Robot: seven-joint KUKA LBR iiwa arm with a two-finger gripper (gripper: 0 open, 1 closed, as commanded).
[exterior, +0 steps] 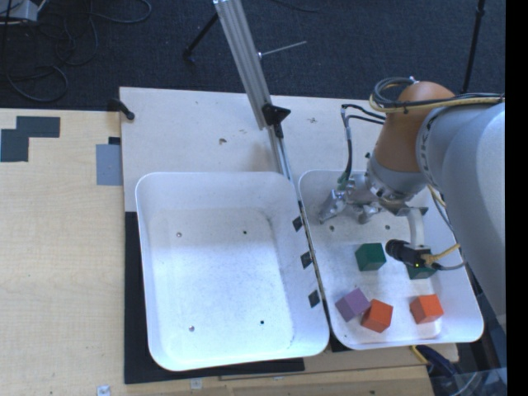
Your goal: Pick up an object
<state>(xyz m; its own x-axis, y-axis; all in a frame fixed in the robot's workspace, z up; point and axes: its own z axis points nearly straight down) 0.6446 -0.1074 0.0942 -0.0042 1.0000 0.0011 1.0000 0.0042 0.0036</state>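
Bench carries two white bins: left bin [165,190] at frame centre, right bin [466,324] at lower right holding all the blocks, so that's the pick side. Arm [462,151] comes in from the right with gripper [348,209] low over the upper part of that bin, nothing visibly between fingers; open or closed, can't tell. Green block [370,256] sits nearest, just below it; purple [353,304] and two orange blocks [377,315] [426,308] lie along the bottom edge.

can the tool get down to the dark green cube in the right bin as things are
Probably yes. The tool hangs over the right bin, and the dark green cube sits just below it in the view, with bare floor around it and the purple cube well apart.
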